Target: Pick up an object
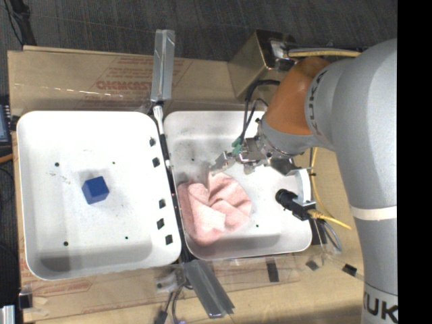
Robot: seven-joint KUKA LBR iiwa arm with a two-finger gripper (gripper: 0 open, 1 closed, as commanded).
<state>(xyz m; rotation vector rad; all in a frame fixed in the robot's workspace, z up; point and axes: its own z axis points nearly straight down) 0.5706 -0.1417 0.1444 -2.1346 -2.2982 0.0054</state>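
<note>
A crumpled pink cloth (214, 210) lies in the lower left part of the right bin (283, 238). The gripper (226, 159) hangs just above the cloth's upper edge; whether its jaws are parted or closed cannot be told. A blue cube (96, 189) sits mid-left bin (40, 154).

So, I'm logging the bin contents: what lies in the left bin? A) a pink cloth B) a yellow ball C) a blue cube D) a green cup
C: the blue cube sits alone on the left bin floor; the pink cloth lies in the right bin.
</note>
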